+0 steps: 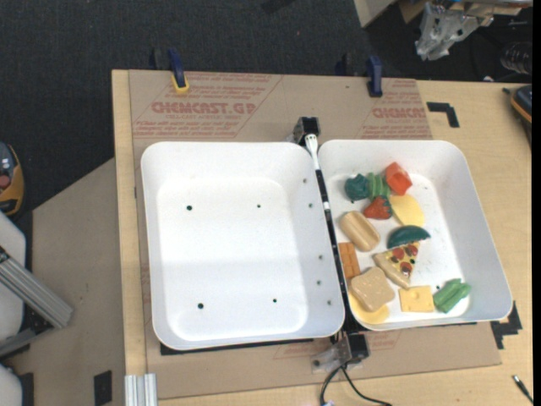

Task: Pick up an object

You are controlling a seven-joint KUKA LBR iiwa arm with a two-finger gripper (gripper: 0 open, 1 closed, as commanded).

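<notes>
My gripper (441, 34) hangs high off the bench, carrying nothing; how wide it stands I cannot tell. Well below it, the toy foods crowd the right bin (482, 218), the red block (397, 178) nearest me. I judge the pick unstarted: next I must descend over one piece.

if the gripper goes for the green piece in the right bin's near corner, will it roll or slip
The green piece looks small, rounded and elongated, so it may roll sideways or squirt out of a pinch. It looks like moulded toy food, probably stiff and light. It lies against the right bin wall beside a yellow square, which could crowd the fingers.
</notes>
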